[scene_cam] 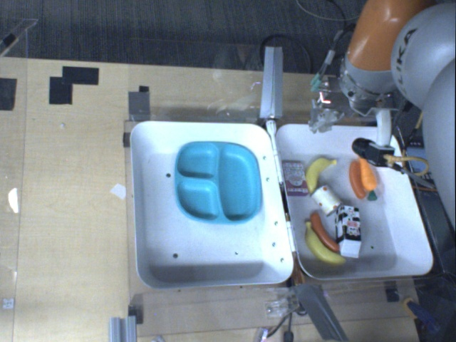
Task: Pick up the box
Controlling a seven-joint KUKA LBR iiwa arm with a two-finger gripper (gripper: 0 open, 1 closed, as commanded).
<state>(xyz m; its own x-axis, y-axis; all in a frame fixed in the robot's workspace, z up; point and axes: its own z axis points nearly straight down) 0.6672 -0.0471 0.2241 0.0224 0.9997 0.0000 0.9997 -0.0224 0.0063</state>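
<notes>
Camera view, box (349,230) near right bin's (420,255) front edge

divided plate (217,180) in left bin (153,262); box (348,230), bananas (322,246) in right bin (413,251)

My claw (322,114) is pale metal grey, hung under the orange band (385,20) of my grey arm (427,55). Just below it, inside the white right bin (420,251), lie a yellow banana (318,171), an orange carrot (363,179) with a green tip, and farther down the black-and-white patterned box (348,229) beside a red sausage (323,233) on a second yellow banana (322,251). Off to its lower left, the white left bin (153,212) carries a turquoise tray (217,181).
</notes>
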